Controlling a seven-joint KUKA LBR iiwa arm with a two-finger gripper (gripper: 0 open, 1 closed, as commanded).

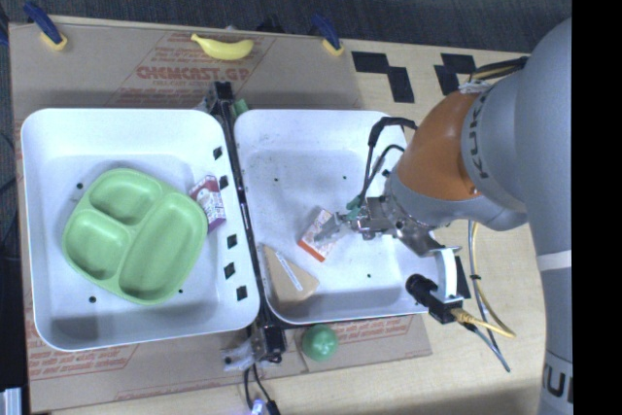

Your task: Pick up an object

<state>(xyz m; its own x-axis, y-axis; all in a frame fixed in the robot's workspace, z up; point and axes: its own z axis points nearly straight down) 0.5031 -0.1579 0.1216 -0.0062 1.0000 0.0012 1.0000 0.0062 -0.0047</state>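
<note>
Camera view, nearest first: a green ball (319, 342) rests on the bench at 6 o'clock, outside the bins. Just above it in the right bin (292, 136), a tan wedge (289, 275) lies against the front wall. At the bin's centre the gripper (345, 219) meets a small white-and-orange packet (318, 234); whether it is clamped on it, I cannot tell. The packet looks thin and tilted, so it may slip or be pushed aside. At 9 o'clock the left bin (49, 141) bears a green divided tray (134, 233).
</note>
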